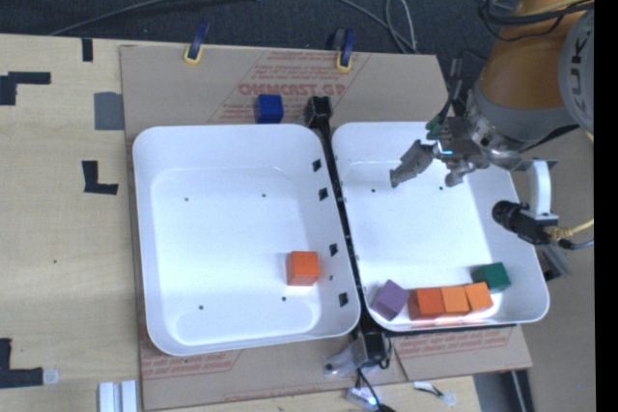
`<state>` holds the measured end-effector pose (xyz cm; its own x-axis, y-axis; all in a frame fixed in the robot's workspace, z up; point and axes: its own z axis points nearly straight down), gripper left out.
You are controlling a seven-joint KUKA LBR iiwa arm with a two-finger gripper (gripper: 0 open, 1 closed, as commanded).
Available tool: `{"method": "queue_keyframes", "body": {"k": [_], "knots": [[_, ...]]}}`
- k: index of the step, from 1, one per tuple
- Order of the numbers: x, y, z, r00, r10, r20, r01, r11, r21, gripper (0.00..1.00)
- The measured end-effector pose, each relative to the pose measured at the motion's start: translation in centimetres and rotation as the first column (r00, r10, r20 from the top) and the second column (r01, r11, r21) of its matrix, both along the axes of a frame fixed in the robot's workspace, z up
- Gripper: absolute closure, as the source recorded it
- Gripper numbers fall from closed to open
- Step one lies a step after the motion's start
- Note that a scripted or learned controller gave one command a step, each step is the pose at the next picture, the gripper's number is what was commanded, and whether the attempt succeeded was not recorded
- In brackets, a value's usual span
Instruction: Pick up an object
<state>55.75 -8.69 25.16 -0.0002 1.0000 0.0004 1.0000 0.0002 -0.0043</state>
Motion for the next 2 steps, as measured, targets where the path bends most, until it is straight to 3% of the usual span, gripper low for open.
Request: {"method": "queue_keyframes", "body": {"k": [1, 2], "knots": [[0.1, 0.0, 0.2, 1.0, 0.0, 0.004, 0.0, 1.0, 0.0, 0.0], [-0.4, -0.5, -4.3, 1.0, 0.0, 0.0, 0.0, 1.0, 0.0, 0.0]]}}
